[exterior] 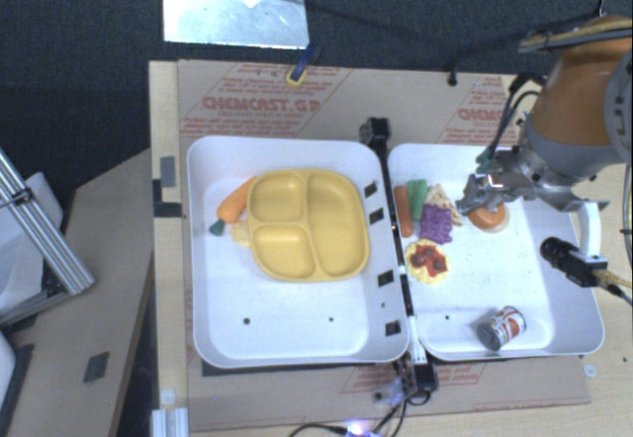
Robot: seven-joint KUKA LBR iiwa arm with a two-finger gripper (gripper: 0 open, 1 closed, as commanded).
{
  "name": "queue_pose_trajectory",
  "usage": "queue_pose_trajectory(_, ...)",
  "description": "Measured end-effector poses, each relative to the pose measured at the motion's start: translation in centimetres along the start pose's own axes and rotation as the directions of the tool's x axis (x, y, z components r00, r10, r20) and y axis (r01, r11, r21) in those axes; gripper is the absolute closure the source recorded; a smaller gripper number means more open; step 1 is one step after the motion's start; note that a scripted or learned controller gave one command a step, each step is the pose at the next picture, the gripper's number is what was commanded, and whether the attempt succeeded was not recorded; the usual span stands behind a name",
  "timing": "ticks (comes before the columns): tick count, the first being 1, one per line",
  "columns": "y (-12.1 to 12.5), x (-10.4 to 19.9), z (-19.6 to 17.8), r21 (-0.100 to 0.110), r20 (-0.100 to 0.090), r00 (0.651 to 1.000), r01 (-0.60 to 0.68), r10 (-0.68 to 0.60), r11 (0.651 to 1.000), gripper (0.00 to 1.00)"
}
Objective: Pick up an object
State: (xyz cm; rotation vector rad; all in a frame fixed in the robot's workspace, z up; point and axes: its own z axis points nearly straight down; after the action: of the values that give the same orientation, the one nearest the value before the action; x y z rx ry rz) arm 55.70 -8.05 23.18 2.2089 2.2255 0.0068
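In the camera view, the tabletop (252, 99) carries two shallow white bins side by side. The left bin (213, 316) holds a yellow divided plate (302, 224) with a toy carrot (233, 201) lying against its left rim. The right bin (569, 326) holds the likelier targets: an orange sausage-like piece (404, 211) and a green piece (418, 195) close to the divider, a purple cluster (436, 223) just beside them, a small pizza-like piece (429, 261) nearer the camera, a can (500, 326) lying on its side near the bin's near edge, and a round orange-and-white item (489, 218) toward the far right. The arm reaches in from the right, and its gripper (482, 190) sits low over the right bin, directly above or touching the far-left edge of that round item — whether there is contact cannot be told. Nor does the slant of the view show whether the jaws are open or closed; nothing is visibly held between them. As a judgement, the step in hand is the final approach or descent onto an object, with the round item the probable target. The next move would call for the jaws to straddle the item squarely and close — then a straight lift, clear of the purple cluster close by on the left.
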Motion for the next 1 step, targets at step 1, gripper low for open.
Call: queue_pose_trajectory(1, 5.14, 0.92, 1.4, 0.002, -0.001, 1.0, -0.001, 0.001, 1.0, 1.0)
